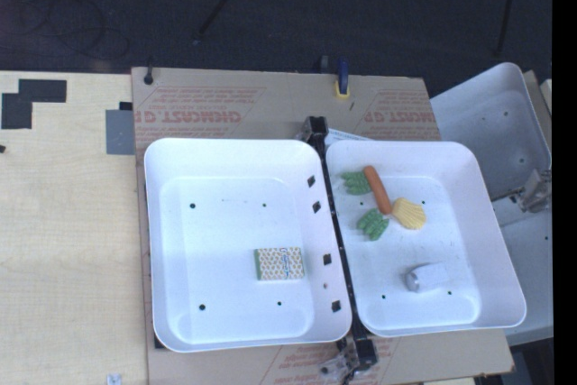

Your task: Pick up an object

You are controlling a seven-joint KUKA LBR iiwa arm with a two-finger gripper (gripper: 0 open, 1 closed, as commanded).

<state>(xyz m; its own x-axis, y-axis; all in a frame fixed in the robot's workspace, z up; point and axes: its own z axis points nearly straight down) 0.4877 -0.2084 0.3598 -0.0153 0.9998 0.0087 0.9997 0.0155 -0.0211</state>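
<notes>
You get a pale grey plate (pixel 487 117) off the bench's (pixel 63 221) right edge; can't tell whether it's arm hardware.

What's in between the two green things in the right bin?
The orange carrot lies slanted between the two green pieces in the camera view, with the yellow piece beside its lower end.

Lighting: bright on the bench, dark beyond it.
Two shallow white plastic bins (pixel 236 160) glare near-overexposed; pale wooden benchtop (pixel 63 230) evenly lit; soft faint shadows under the bin rims; whole frame slightly soft, small items blurred.
</notes>
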